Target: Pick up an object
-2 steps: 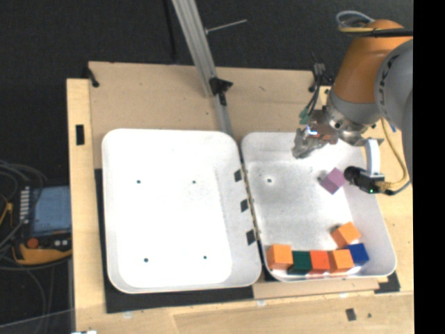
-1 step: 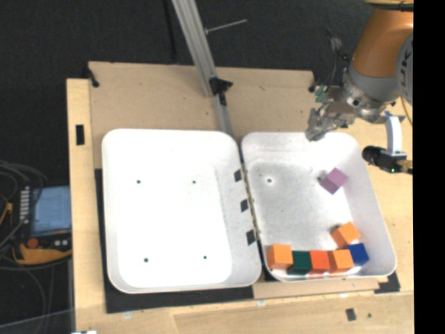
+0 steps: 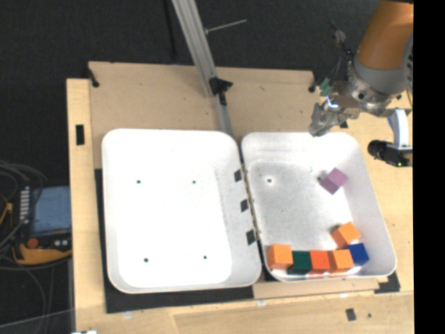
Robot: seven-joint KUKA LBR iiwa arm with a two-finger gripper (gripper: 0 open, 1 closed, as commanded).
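Hovering over the right bin's (image 3: 361,160) far edge, my gripper (image 3: 324,125), state unreadable; purple cube (image 3: 333,180): likely light, rigid, graspable across opposite flat faces.

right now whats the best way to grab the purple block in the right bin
Take the purple block from straight above, closing the hand across two opposite flat side faces. It lies alone on the bin floor, clear of the walls and of the blocks along the near edge, so there should be room on every side. It sits turned, so the wrist likely needs matching rotation.
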